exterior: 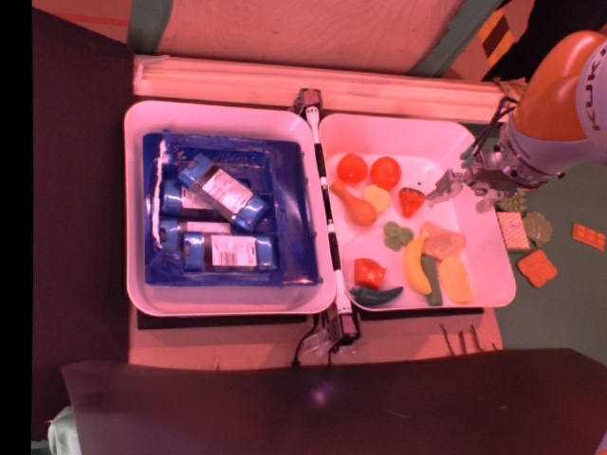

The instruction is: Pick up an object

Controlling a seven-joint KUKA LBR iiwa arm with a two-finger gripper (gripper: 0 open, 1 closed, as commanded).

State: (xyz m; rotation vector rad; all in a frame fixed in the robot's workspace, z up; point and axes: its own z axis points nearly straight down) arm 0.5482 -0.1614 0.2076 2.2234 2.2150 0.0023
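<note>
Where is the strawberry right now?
The strawberry lies in the right-hand bin, just below the two tomatoes, with the claw beside it.

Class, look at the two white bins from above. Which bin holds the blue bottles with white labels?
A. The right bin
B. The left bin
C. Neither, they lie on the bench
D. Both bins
B: the blue bottles lie in the left bin, while the right bin holds small toy foods.

Legible text — partial letters "KU" in dark print on the arm (569,83), at the frame's right edge. White labels on the blue bottles (220,218) carry print — too small to read.
</note>
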